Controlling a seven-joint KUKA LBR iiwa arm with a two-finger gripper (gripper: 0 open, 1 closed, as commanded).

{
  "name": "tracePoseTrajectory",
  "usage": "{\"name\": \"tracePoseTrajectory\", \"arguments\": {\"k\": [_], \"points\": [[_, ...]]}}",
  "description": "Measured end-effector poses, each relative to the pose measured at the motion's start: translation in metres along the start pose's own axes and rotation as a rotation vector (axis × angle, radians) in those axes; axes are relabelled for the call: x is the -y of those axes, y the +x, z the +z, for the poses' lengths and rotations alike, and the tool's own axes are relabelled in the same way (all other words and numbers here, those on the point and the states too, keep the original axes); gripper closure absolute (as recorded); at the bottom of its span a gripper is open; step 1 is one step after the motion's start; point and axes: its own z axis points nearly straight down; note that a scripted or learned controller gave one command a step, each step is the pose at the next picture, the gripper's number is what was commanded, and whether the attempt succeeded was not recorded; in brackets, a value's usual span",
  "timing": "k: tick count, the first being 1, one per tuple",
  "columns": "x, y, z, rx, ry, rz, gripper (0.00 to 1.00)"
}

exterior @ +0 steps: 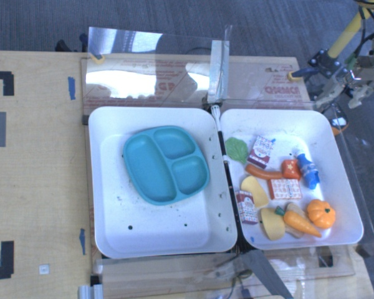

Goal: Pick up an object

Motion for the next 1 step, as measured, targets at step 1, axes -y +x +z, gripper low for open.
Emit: {"name": "tracePoseTrajectory", "arguments": {"k": [1], "points": [[-0.0093,0.0002,0.1152,0.003,-0.008,-0.019,0.0]]}}
